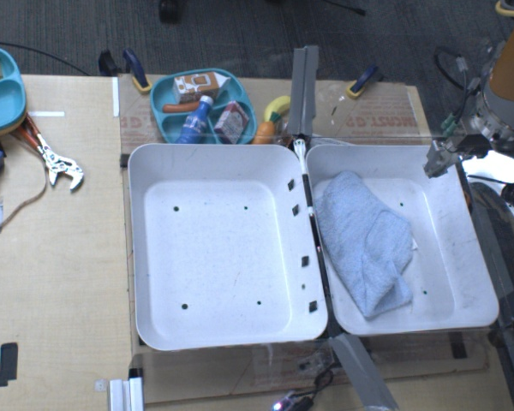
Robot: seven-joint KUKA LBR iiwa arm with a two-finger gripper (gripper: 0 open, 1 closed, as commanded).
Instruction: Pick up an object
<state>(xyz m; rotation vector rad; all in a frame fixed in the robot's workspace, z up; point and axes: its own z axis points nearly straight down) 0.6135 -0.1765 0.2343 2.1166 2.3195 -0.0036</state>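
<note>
A light blue-grey cloth [364, 242] lies crumpled in the right bin [463, 255], stretching from its back left toward the front middle. My gripper [444, 158] hangs over the back right corner of that bin, well to the right of the cloth and apart from it. The arm's orange band [505, 80] rises behind it at the right edge. I see nothing held in the gripper.
The left bin [218, 247] sits beside the right one, with a grey divider post [304, 84] at the back between them. Behind the bins a teal tray [201, 105] holds small items. A wrench [60, 169] and a teal container [0, 92] lie far left.
</note>
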